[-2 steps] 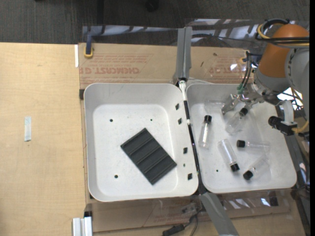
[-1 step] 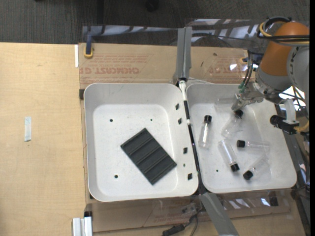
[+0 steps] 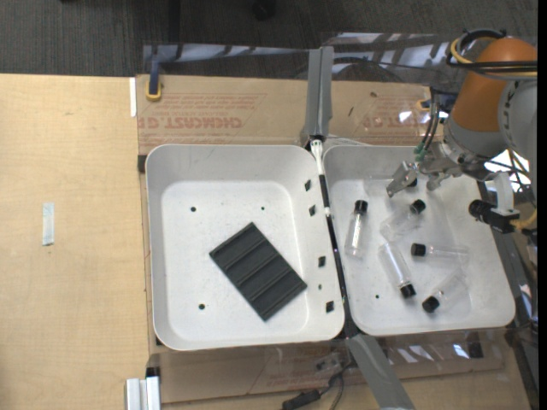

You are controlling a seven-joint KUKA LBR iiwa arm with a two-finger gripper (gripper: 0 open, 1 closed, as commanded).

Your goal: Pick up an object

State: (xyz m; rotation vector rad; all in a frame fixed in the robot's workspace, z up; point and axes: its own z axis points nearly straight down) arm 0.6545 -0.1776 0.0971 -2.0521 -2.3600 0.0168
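Note:
Several clear vials with black caps lie in the right bin (image 3: 504,314). One vial (image 3: 355,227) lies near the bin's left wall, another vial (image 3: 395,269) lies in the middle, and a third vial (image 3: 441,250) lies to its right. A dark ribbed block (image 3: 257,271) lies at a slant in the left bin (image 3: 158,254). My gripper (image 3: 416,182) hangs over the far part of the right bin, just above a black-capped vial (image 3: 417,205). Its fingers stand open with nothing between them.
The grey arm with its orange band (image 3: 500,62) comes in from the upper right. A metal divider (image 3: 320,101) runs between the bins at the back. Cardboard lies under both bins, and a wooden bench top (image 3: 68,229) lies to the left.

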